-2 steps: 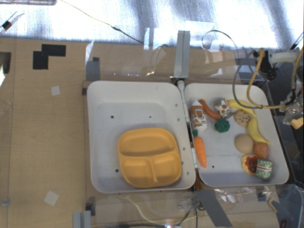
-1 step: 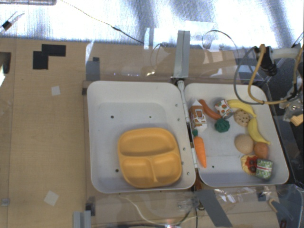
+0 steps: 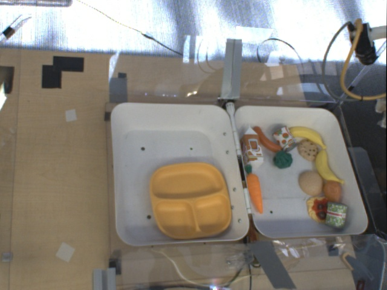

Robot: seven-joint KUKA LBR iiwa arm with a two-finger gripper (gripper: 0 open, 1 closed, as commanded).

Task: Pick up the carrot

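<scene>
The carrot (image 3: pixel 255 192) is orange with a green top and lies lengthwise in the right bin (image 3: pixel 290 222), close against the bin's left wall, tip pointing toward the front. A small brown and white carton (image 3: pixel 251 149) stands just behind it.
The left bin (image 3: pixel 130 162) holds a yellow divided plate (image 3: pixel 190 199). In the right bin lie a sausage (image 3: pixel 266 139), a green broccoli piece (image 3: pixel 282 159), a banana (image 3: pixel 321 153), a cookie (image 3: pixel 308 150), an egg (image 3: pixel 311 182), an orange ball (image 3: pixel 332 190) and a small can (image 3: pixel 336 215). Cables hang at the back right.
</scene>
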